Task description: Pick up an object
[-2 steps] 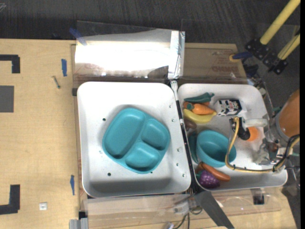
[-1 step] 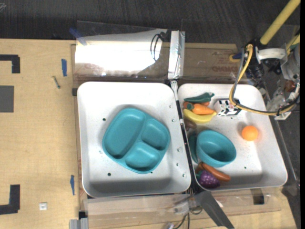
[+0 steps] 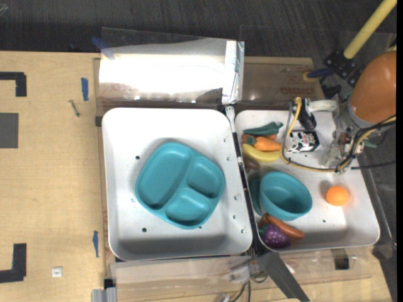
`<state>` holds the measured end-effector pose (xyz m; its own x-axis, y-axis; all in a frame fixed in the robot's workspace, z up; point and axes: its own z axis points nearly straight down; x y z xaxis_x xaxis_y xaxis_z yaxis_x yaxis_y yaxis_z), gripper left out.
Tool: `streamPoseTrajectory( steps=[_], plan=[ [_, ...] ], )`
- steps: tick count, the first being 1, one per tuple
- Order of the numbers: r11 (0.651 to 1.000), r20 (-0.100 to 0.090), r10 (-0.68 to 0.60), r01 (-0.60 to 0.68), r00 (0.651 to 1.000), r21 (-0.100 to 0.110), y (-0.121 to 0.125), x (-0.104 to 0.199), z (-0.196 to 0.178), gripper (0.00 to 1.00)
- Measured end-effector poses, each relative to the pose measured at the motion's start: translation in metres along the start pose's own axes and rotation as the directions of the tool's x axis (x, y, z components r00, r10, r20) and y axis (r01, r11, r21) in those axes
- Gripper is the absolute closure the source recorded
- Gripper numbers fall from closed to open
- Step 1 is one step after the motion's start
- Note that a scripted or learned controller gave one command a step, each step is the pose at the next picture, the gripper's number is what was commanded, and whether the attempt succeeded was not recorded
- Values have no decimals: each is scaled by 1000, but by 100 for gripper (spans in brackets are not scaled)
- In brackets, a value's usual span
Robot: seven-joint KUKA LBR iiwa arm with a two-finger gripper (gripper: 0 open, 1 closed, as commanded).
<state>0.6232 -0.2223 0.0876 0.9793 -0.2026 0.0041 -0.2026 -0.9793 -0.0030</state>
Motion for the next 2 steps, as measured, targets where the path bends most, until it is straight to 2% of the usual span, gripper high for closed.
streamPoseTrajectory(
  steps=[2],
  plan=[
    [999,6,40,-40,999,-2,-10,-141,0,100]
  ],
)
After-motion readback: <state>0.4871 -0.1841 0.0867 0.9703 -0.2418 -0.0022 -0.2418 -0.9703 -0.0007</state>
